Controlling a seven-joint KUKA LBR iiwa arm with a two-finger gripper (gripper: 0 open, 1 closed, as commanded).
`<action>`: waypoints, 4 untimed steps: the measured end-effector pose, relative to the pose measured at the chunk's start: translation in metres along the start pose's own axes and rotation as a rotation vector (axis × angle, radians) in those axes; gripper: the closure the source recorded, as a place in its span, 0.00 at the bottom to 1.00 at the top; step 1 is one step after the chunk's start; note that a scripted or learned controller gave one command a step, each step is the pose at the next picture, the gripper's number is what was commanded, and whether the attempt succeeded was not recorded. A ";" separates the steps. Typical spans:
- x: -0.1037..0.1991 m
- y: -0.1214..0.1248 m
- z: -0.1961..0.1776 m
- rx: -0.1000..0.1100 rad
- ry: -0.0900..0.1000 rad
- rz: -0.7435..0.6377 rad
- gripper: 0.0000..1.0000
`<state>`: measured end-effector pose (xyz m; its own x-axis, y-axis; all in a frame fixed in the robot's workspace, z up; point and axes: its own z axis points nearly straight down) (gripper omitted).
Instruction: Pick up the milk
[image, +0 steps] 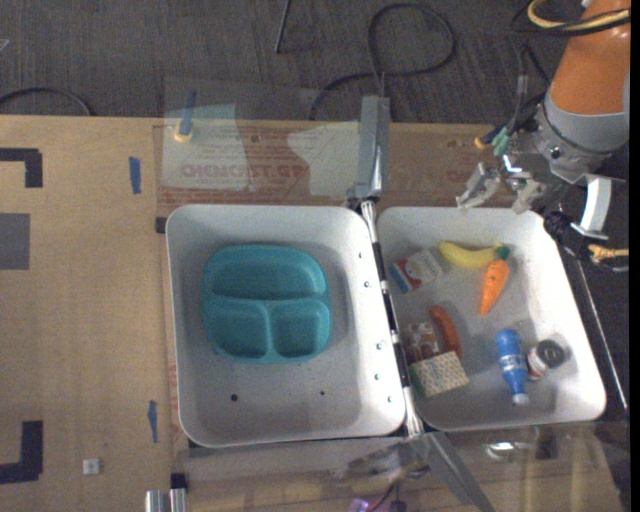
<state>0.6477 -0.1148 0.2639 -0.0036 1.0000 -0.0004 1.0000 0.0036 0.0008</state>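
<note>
Camera view shows me the gripper (497, 189) hovering above the far edge of the right bin (575, 300), its fingers spread apart and holding nothing. I see the milk (417, 268) lying near that bin's left wall, beside the banana (468, 255) and well apart from the gripper.

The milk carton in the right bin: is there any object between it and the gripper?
Nothing visible blocks it. The gripper is above the bin's far rim, and the milk carton lies apart from the banana, near the left wall.
</note>
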 end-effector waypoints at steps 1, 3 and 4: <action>-0.048 -0.104 -0.071 0.001 0.000 0.146 0.00; -0.079 -0.068 -0.129 -0.001 -0.001 0.407 1.00; -0.092 -0.119 -0.172 -0.001 -0.002 0.442 1.00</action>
<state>0.5288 -0.2067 0.4354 0.4247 0.9053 -0.0013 0.9053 -0.4247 0.0026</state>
